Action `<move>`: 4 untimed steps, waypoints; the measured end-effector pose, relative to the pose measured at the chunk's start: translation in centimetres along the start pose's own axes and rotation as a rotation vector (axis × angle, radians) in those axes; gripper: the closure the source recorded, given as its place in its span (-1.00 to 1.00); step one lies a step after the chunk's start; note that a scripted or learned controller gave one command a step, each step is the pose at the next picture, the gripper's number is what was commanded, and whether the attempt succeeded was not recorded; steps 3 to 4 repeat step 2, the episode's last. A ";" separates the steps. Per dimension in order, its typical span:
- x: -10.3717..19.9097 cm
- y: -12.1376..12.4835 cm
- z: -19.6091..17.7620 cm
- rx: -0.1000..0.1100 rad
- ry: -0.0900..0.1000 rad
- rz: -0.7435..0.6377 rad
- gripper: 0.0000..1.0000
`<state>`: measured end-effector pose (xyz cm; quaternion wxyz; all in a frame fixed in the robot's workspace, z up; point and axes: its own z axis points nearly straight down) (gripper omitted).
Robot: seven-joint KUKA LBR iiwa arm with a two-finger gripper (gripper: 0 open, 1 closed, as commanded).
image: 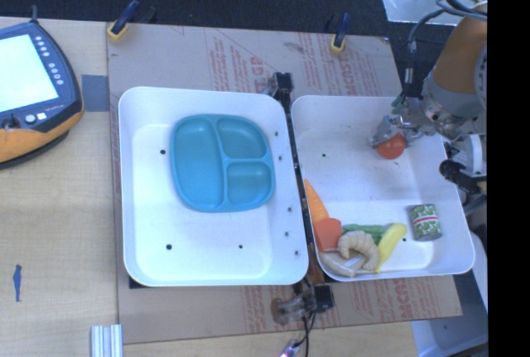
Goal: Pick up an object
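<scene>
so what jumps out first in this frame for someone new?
The blue divided plate, alone in the middle of the left bin. Then the gripper at the right bin's far side, right at a small red-orange object. The other items cluster along that bin's near edge, including a green can.

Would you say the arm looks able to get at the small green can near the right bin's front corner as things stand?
Probably yes. The green can lies apart from the food pile, nothing over it, in the right bin where the tool is.
</scene>
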<state>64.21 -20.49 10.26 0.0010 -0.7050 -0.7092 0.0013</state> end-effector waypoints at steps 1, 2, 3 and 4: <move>2.9 -5.3 -7.6 -0.001 0.002 0.004 1.00; 11.7 -10.7 -9.3 0.002 0.000 -0.001 1.00; 11.7 -10.7 -9.3 0.002 0.000 -0.001 1.00; 11.7 -10.7 -9.3 0.002 0.000 -0.001 1.00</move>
